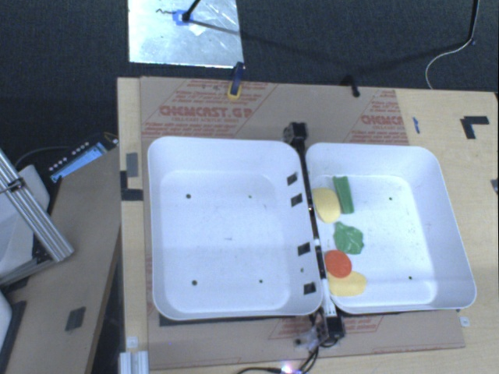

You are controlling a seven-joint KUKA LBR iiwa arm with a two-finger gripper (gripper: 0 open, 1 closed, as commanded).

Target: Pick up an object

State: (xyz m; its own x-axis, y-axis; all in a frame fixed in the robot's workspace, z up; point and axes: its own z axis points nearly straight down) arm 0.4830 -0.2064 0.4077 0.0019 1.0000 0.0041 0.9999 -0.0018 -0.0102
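The right bin (437, 209) holds several small toy foods along its left side. A yellow rounded piece (326, 203) lies against the divider, with a green bar-shaped piece (343, 194) just to its right. Below them sits a leafy green piece (349, 238). Nearer the front, an orange-red round piece (338, 263) touches a yellow oval piece (348, 284) at the bin's front-left corner.
The left bin (226, 224) stands beside the right one, joined by a black hinge strip (306, 216). Both rest on a brown cardboard sheet (210, 107). A shiny metal plate (184, 20) lies at the back left. Grey equipment (31, 209) stands at the left.
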